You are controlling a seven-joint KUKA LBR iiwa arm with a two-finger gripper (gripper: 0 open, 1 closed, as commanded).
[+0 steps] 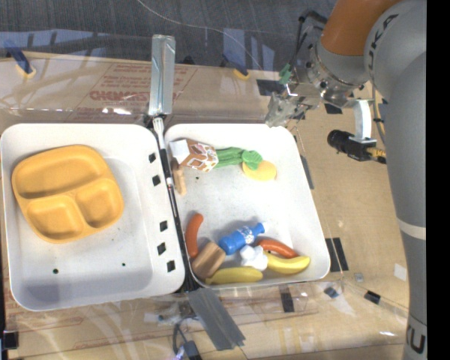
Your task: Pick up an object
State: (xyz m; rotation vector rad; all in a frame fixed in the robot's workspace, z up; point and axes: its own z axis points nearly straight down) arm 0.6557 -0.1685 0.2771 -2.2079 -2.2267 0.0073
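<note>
At the near edge of the right bin [304, 201], toward six o'clock, a banana [236, 275], a brown block [208, 259], a blue bottle [240, 238] and a red sausage [193, 232] are heaped together, touching. All are judged light, hard plastic toys, smooth and apt to slip; the sausage, lying slightly apart, would be best pinched across its middle. At twelve o'clock a green stalk [234, 157] lies. Beyond the far rim the hand [286, 109] hovers; whether it is spread cannot be told.
</note>
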